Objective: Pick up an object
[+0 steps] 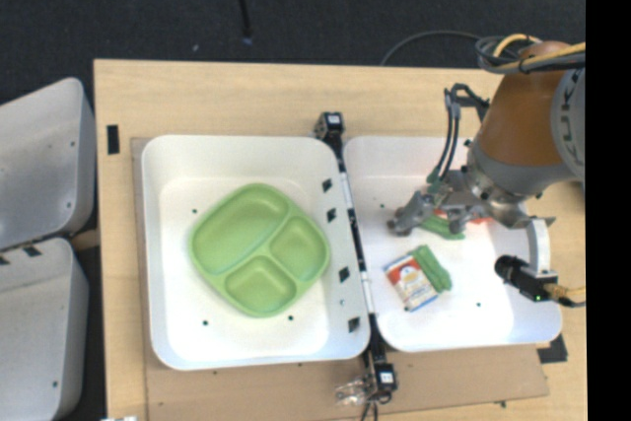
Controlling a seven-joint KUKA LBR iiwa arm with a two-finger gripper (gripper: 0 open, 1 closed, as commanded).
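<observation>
We see the arm [527, 128] reach in from the right, its orange band above the grey wrist, bent down over the right bin [394, 158]. The gripper [426, 217] hangs low over that bin's middle, and we cannot tell how it is set or whether it touches anything. Just below it lie 2 things: a small flat packet [407, 282] printed red and white, and a green rectangular block [433, 267] touching its right edge. The left bin [168, 173], shallow, white and smooth, bears a green plastic plate [258, 249] with 3 compartments and rounded corners.
</observation>
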